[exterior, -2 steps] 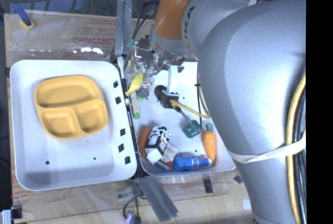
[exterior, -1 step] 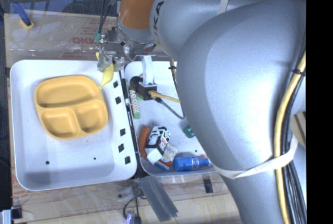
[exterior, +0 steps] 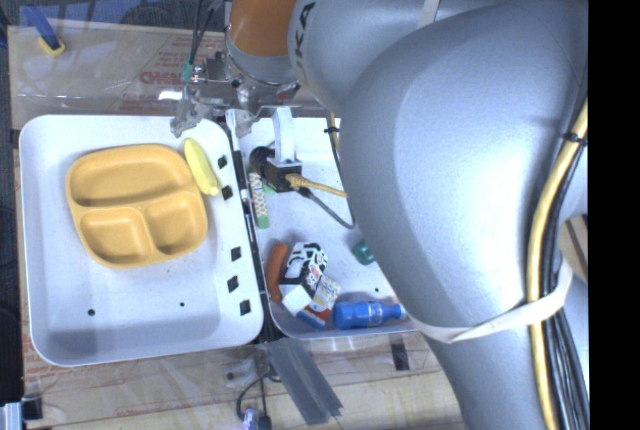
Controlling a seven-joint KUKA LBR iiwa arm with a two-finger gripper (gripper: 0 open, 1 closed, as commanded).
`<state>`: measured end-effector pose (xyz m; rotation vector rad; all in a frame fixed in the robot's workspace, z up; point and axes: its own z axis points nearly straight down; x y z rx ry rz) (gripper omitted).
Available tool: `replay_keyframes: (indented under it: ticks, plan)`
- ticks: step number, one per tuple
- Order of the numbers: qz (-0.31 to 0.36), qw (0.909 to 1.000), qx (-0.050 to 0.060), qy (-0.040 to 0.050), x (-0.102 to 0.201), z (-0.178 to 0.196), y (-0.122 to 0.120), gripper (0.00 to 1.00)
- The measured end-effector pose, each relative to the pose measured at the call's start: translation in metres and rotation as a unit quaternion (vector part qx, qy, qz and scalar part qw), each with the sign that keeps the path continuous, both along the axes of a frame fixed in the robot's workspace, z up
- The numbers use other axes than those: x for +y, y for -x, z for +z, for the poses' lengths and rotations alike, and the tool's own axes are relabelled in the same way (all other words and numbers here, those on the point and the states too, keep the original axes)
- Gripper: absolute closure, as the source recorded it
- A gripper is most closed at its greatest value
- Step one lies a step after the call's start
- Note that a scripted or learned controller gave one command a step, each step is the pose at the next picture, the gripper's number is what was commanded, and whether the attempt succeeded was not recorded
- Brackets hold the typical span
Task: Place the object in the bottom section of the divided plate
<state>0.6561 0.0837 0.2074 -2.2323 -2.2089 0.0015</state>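
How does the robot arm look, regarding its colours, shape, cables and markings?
The arm is bulky, rounded and glossy grey, with an orange band above the wrist. Dark lettering marks the grey shell beside the band. Yellow and black cables run along it. The gripper is bare grey metal.

That big grey arm (exterior: pixel 440 148) is swallowing most of the right bin (exterior: pixel 330 218), whose right side and far corner sit underneath it. The arm itself runs off the top and bottom edges. Up at the wrist, the gripper (exterior: pixel 215 113) is a tangle of metal and wires above the bins' far edge, and its fingers can't be made out. A small teal thing (exterior: pixel 362 251) peeks out from under the arm, too little showing to name it. The black-and-white packet (exterior: pixel 305 268) near the blue bottle (exterior: pixel 365 315) carries print too blurred to read. At the far left, a blue object (exterior: pixel 40 28) is unidentifiable.
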Motion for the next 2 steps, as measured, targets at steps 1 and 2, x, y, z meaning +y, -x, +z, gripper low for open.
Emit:
replay_keyframes:
  ticks: [1,2]
  plan:
    - [-0.104,0.9946,0.0,0.0,0.041,0.125,0.011,0.0]
    - [-0.275,0.9614,0.0,0.0006,0.107,0.188,0.001,0.0]
